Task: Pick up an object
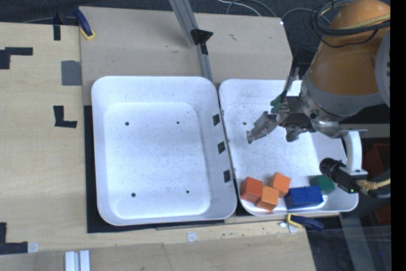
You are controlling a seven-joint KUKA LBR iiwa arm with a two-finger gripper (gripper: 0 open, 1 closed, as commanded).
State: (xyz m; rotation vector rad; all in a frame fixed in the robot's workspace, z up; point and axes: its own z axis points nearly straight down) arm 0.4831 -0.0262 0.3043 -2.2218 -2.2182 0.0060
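Several small objects lie along the front edge of the right bin [254,91]: an orange block [252,188], a second orange block [280,182], a third [268,198], a blue block [304,197] and a dark green piece [326,184]. My gripper [275,132] hangs over the middle of that bin, well behind the blocks and apart from them. It is open, one finger [257,131] slanting toward the lower left, with nothing between the fingers. The wrist and its orange band [352,47] cover the bin's right part.
The left bin [152,89] sits beside the right one, sharing a raised rim with dark clips [221,146]. A slanted metal post [184,3] rises behind the bins. A black fitting [336,173] sticks out near the right bin's front right corner.
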